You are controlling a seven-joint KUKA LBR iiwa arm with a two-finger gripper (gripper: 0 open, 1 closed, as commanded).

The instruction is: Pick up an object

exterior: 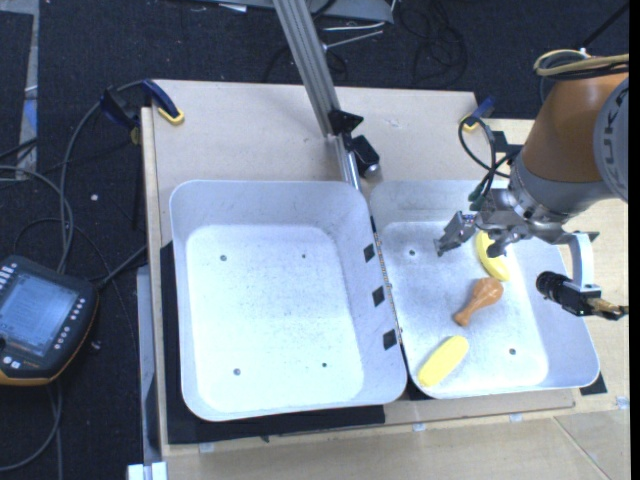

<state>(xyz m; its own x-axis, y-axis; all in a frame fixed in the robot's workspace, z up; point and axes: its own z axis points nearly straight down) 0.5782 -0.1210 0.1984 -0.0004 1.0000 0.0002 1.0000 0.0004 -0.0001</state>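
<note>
Gripper [478, 230] hangs with fingers spread and nothing between them over your right white bin [570, 363], a curved yellow banana-shaped piece [491, 255] just at its 4 o'clock, long axis running 11 to 5.

Right bin [560, 368]: banana [492, 256] behind pear [478, 301]; corn [442, 360] in front.

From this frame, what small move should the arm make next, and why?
Probably lower the hand straight down onto the yellow banana-like piece in the right bin. The hand sits just above that piece's upper end, nearer it than the wooden peg or yellow corn-like piece.
</note>
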